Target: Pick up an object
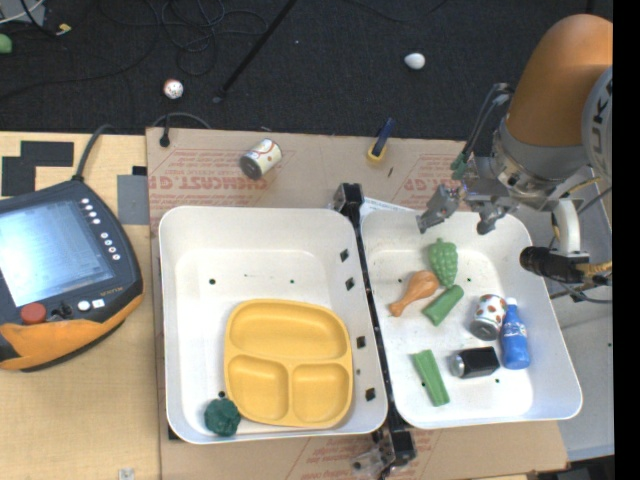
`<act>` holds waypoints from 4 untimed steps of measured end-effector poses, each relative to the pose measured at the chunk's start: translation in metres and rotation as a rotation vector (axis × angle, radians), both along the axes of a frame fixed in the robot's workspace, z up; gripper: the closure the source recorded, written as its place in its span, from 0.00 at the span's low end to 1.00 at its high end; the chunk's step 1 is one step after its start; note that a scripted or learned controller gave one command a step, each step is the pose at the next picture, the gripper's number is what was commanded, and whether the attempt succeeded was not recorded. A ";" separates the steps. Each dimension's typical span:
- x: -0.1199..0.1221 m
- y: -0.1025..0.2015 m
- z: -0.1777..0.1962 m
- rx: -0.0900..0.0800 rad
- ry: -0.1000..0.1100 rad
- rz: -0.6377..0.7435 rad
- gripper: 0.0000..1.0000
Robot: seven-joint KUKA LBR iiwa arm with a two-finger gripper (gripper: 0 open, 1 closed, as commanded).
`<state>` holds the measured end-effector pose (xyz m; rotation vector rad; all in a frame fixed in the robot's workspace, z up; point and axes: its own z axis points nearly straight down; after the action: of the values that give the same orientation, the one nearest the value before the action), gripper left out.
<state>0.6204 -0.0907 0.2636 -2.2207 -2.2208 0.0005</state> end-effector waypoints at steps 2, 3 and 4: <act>-0.038 -0.027 -0.116 0.001 0.002 -0.010 1.00; -0.120 0.022 -0.013 0.003 -0.001 0.002 1.00; -0.145 0.074 0.079 0.002 -0.006 0.006 1.00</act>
<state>0.4755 -0.0164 0.3428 -2.2166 -2.2294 -0.0085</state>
